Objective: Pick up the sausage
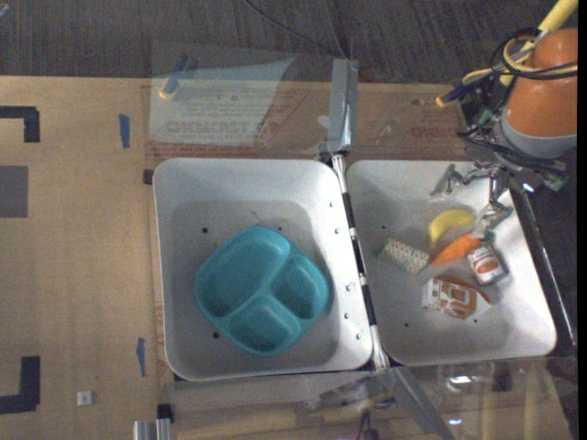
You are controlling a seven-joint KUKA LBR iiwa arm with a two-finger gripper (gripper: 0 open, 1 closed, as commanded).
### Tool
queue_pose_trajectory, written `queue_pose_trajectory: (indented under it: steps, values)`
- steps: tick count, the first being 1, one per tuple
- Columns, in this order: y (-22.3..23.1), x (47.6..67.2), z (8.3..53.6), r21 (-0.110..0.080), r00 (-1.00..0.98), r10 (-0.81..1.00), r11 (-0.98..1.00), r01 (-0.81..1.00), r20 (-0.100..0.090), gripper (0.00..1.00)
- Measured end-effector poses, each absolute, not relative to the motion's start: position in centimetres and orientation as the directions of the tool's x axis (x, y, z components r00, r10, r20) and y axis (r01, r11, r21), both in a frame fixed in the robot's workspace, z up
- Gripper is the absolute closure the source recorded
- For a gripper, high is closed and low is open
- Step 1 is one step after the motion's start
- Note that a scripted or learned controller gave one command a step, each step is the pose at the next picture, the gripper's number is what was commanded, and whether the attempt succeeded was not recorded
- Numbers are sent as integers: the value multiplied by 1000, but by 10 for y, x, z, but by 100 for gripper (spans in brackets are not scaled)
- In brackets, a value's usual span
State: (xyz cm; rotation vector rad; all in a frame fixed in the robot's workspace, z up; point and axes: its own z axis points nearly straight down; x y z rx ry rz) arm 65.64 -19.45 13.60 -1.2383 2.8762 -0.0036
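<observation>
Gripper over right bin

A teal tray sits in a white bin (beside: yellow lemon, orange carrot).

Wooden bench (blue tape marks); dark carpet floor beyond it; black cable on carpet.
</observation>
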Motion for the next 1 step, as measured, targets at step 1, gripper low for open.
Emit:
queue_pose_trajectory:
  steps: [1]
  values:
    - [-164,606,185,-3,-512,-859,512,-859,-4,0]
